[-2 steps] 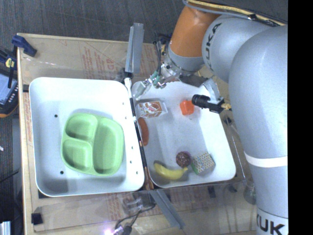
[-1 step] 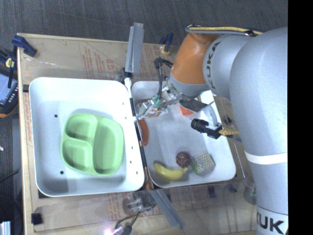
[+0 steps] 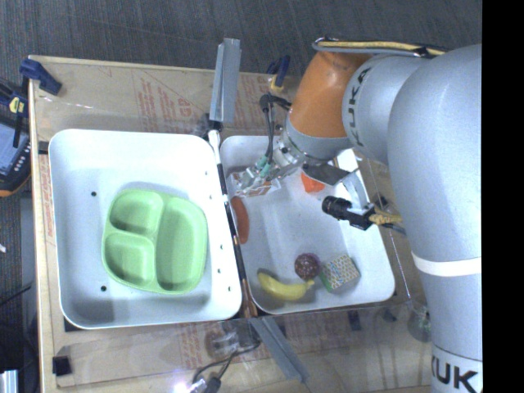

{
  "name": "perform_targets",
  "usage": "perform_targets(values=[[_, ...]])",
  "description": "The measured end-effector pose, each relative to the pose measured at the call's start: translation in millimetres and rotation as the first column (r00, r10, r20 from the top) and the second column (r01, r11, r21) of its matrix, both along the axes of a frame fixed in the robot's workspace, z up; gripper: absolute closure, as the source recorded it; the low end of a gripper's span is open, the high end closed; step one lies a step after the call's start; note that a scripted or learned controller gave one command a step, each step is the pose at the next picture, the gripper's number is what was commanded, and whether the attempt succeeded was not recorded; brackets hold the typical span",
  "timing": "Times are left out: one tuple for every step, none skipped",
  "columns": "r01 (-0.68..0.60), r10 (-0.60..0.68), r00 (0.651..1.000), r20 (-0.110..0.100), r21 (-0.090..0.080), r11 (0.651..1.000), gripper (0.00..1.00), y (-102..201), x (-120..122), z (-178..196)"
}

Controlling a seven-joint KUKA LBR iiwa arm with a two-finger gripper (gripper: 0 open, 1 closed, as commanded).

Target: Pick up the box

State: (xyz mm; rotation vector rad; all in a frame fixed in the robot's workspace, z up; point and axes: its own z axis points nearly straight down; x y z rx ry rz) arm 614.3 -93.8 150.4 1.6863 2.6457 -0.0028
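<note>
Small box with a green and tan checked pattern (image 3: 340,271), lying in the near right corner of the right white plastic bin (image 3: 282,240), just beside a dark red ball (image 3: 308,264) and near a yellow banana (image 3: 282,286). Tool (image 3: 264,170) low at the far left corner of the same bin, well apart from the box, above a pale crumpled item (image 3: 248,183). Released or clenched: cannot tell. Likely risk: closing on that pale item, or on nothing, because of this distant position. Also possible: knocking the ball away when reaching into so crowded a corner.

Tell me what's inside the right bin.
The right bin holds a banana, a dark ball, a patterned box and a reddish item. The arm covers its far end.
</note>
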Motion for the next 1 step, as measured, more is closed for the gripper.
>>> perform_targets(values=[[0.379,-0.379,0.925,-0.004,0.004,0.925,1.0,43.3,42.5,41.4]])
